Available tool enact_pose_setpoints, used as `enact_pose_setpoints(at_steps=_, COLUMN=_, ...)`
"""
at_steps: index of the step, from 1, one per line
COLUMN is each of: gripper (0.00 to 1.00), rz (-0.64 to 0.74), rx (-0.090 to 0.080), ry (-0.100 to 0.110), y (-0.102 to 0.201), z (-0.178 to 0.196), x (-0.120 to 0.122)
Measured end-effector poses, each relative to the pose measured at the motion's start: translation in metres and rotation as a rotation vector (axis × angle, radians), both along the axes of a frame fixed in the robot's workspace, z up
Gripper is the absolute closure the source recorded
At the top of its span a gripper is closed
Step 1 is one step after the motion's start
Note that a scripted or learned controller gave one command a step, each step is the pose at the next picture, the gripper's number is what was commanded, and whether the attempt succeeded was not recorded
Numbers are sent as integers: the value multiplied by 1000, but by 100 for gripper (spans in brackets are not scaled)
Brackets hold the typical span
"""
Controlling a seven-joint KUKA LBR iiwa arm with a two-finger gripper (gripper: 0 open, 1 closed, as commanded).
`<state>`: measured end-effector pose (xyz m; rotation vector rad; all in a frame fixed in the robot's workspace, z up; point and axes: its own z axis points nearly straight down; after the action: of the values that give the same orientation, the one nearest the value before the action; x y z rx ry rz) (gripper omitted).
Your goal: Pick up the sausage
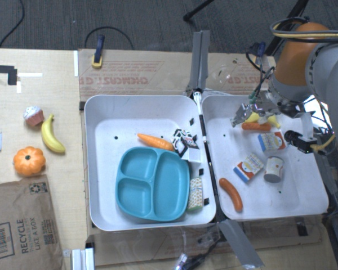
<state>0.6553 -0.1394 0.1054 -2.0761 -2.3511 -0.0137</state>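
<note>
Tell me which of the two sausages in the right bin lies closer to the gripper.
The sausage at the bin's far side, lying level right under the gripper. The other sausage lies slanted near the bin's front edge, well away.

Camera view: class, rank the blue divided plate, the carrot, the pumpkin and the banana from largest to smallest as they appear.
1. Blue divided plate, clearly the largest.
2. Carrot and banana: similar length, too close to rank.
3. Pumpkin: shorter than both but rounder, so its area may rival theirs.
</note>
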Motion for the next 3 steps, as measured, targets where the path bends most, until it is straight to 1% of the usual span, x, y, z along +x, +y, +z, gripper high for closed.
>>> enact_pose_setpoints(at_steps=1, gripper=0, rz=37, rx=1, ry=6, y=-5, z=-2, x=-1)
enact_pose_setpoints(at_steps=2, gripper=0, rz=107, rx=-11, ry=1, y=-11, z=-13, x=-25)
enact_pose_setpoints(at_steps=3, gripper=100, rz=104, rx=-12, ry=-1, y=-12, z=-3, x=-25)
